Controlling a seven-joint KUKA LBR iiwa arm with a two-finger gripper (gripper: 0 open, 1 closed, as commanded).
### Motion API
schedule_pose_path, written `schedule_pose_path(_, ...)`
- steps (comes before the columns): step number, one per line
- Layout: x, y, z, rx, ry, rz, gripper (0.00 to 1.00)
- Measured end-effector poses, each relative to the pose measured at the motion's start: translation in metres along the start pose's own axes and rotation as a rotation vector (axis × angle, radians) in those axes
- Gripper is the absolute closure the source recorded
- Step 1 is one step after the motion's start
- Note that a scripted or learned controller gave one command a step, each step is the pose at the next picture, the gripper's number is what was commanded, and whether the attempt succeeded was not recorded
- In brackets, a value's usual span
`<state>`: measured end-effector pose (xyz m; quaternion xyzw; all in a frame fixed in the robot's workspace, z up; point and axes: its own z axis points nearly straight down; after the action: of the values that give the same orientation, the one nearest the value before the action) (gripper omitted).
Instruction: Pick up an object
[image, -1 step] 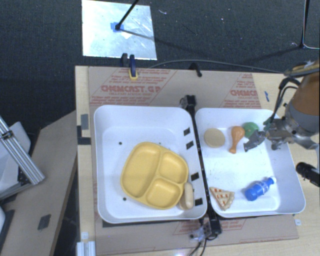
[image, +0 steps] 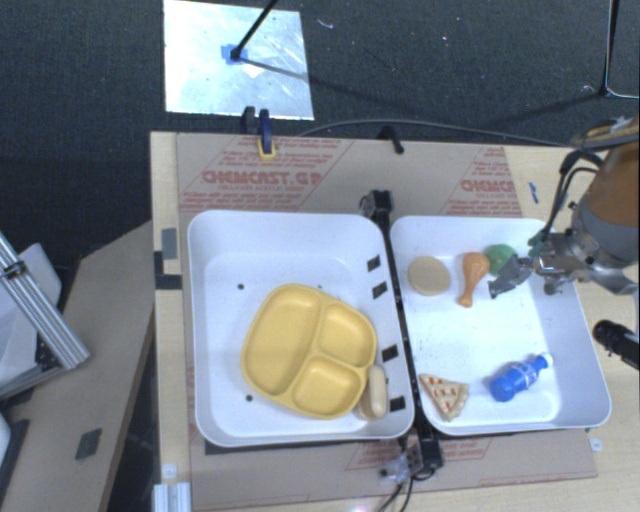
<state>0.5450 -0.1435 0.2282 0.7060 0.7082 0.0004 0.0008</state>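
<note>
I am looking down on two white bins. I am taking the black divider (image: 392, 300), where the bins meet, as my landmark.

Right of the divider, the right bin (image: 480, 345) is holding five toys. A tan round cookie (image: 430, 275) is lying closest to the divider, near the far wall. Just right of it, an orange drumstick (image: 473, 276) is lying with its thick end far and its thin end near. A green leafy piece (image: 499, 256) is sitting right of the drumstick, partly covered by the tool. A waffle-patterned pizza slice (image: 444, 395) is lying by the near wall, just right of the divider. A blue bottle (image: 518, 378) with a white cap is lying tilted further right.

The gripper (image: 508, 277) is hanging over the far right part of this bin, just beside the green piece and the drumstick. One dark finger is pointing toward the drumstick. I cannot tell whether the claw is wide or narrow, and I am seeing nothing clamped in it.

Open floor is showing in the middle of the right bin, between drumstick and bottle.

Left of the divider, the left bin (image: 230, 260) is holding a yellow divided plate (image: 310, 350). A pale bread roll (image: 376, 391) is touching the plate's near right edge, close to the divider. The far strip of that bin is bare.
</note>
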Motion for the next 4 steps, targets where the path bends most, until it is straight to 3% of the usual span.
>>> schedule_pose_path(3, 0.005, 0.005, 0.126, 0.004, 0.002, 0.002, 0.00)
schedule_pose_path(4, 0.004, 0.007, 0.113, -0.002, -0.001, 0.001, 1.00)
